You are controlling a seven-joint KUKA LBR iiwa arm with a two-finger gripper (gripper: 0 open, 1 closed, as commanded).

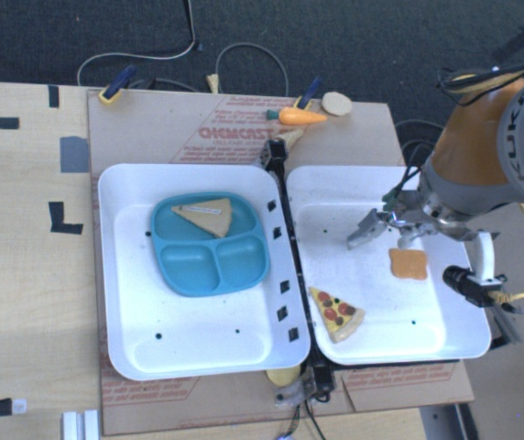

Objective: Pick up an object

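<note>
Claw gapes open, holding nothing, beside orange slab; pizza slice lies apart.

two white bins side by side on a cardboard-covered surface. in the left bin, a blue divided plate carrying a sandwich wedge. in the right bin, a toy pizza slice and an orange square piece. gripper low over right bin, nothing between fingers. toy carrot behind bins.
</note>
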